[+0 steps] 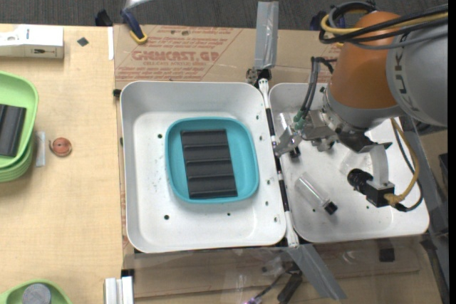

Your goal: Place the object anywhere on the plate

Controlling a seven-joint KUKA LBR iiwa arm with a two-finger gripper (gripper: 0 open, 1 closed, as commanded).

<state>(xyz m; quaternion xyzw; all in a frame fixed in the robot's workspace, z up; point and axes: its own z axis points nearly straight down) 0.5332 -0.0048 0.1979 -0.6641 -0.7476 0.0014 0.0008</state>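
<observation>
Arm hangs low over right bin (pixel 406 224), gripper (pixel 291 139) near its upper-left corner w/ finger state impossible to tell, prob. lining up on the object, a clear tube (pixel 315 194) lying mid-bin, apart from the teal plate (pixel 211 159) in left bin.

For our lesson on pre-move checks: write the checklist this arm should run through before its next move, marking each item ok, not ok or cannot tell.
1. Teal square plate sits inside the left white bin: ok.
2. Plate unobstructed from above: ok.
3. Small clear tube with a dark cap lies in the right white bin: ok.
4. End effector above the tube: not ok, it is up-left of it.
5. Tube held: not ok.
6. Finger opening: cannot tell.
</observation>
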